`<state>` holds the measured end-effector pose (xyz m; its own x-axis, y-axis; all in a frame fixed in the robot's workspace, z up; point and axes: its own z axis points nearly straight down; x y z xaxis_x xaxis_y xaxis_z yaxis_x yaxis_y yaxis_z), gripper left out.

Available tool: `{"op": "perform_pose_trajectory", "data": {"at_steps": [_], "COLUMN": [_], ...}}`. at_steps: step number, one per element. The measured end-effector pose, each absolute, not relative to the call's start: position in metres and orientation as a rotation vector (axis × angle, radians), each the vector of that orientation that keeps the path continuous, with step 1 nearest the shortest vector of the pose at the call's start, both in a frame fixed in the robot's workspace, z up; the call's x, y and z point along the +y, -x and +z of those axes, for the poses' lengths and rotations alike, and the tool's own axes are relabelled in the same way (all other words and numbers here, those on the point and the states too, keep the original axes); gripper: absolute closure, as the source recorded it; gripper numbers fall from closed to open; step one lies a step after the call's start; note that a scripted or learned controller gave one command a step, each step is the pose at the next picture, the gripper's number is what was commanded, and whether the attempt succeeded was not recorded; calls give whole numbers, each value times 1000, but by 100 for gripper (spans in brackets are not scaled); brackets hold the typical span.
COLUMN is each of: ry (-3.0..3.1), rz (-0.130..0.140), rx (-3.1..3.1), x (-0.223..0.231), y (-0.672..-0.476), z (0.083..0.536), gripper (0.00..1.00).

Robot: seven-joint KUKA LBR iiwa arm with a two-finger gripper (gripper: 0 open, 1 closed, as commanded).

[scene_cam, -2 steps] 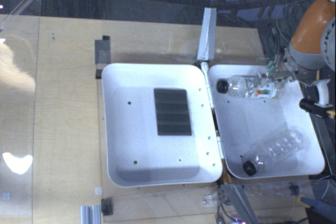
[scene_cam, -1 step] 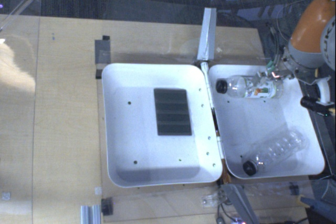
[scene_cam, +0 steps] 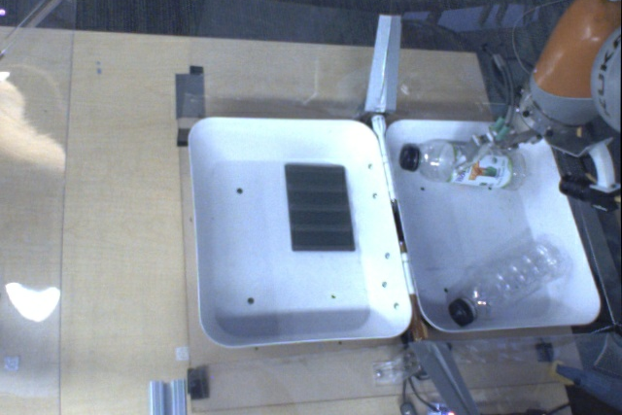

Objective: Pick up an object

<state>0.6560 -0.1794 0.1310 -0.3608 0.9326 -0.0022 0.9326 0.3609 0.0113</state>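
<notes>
Where two white bins (scene_cam: 209, 209) meet, one dark pad (scene_cam: 319, 207), two bottles (scene_cam: 457, 162), end effector (scene_cam: 505, 133) state unclear

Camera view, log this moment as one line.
gripper at small bottle, right bin far end | large bottle near end | black block in left bin

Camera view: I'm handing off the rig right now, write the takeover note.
Gripper: low over the upper bottle in the right bin, at its labelled end; finger state unclear.
Second clear bottle: lying near that bin's front edge, black cap toward the left.
Left bin: holds a dark ribbed block.
Done: nothing visibly lifted.
Left: secure one object and raise it.
</notes>
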Motion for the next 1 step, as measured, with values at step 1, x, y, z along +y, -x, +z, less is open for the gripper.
{"op": "perform_pose_trajectory", "data": {"at_steps": [1], "ry": [-1755], "rz": [11], "rx": [2595], "x": [-180], "y": [-658], "z": [130], "gripper": [0]}}
